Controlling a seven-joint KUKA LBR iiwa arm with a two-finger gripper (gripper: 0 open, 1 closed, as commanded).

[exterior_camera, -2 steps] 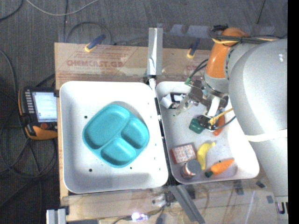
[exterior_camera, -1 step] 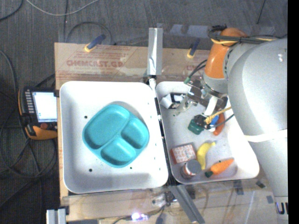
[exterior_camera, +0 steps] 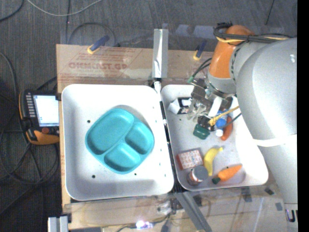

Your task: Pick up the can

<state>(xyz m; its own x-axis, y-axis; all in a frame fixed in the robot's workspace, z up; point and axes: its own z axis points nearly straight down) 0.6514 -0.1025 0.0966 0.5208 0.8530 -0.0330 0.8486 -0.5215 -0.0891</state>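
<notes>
The can (exterior_camera: 195, 176), a small copper-coloured cylinder, stands near the front edge of the right bin (exterior_camera: 251, 170). It sits just in front of a red patterned box (exterior_camera: 189, 158) and beside a banana (exterior_camera: 212, 159). My gripper (exterior_camera: 200, 111) hangs over the back half of the same bin, well behind the can and apart from it. It is just above a dark green object (exterior_camera: 201, 131). Nothing can be made out in its grasp.
A carrot (exterior_camera: 228, 173) lies to the right of the can. A blue and orange clutter (exterior_camera: 223, 124) sits by the gripper, with a black-and-white item (exterior_camera: 182, 103) at the bin's back left. The left bin (exterior_camera: 72, 129) holds a teal divided plate (exterior_camera: 120, 139).
</notes>
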